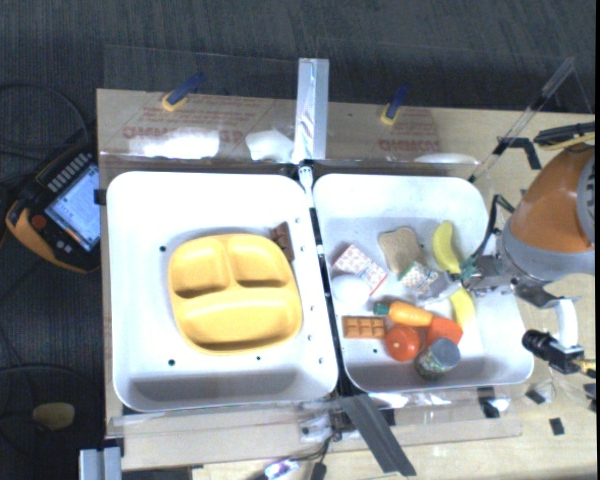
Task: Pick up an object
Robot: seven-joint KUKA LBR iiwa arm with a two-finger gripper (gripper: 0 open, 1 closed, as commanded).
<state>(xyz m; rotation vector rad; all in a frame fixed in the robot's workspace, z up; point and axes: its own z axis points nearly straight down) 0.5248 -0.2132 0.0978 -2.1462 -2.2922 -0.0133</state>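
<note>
The right bin (pixel 490 368) holds several toy foods. Among them are a yellow banana (pixel 443 246), a bread slice (pixel 400 245), a pink checkered packet (pixel 357 262), a carrot (pixel 410 314), a red tomato (pixel 402 343), an orange waffle bar (pixel 361 326) and a dark can (pixel 439 358). A second yellow piece (pixel 463 306) lies by the right wall. My gripper (pixel 477 268) hangs at the bin's right side, just right of the banana and above the second yellow piece. The wrist above it hides how it stands, and I see nothing held in it.
The left bin (pixel 140 228) carries a yellow divided tray (pixel 235 293), with a small brown item (pixel 281 238) at the tray's upper right corner. A handheld device (pixel 65 213) with cables lies on the floor to the left. Clamps and brackets sit along the bench edges.
</note>
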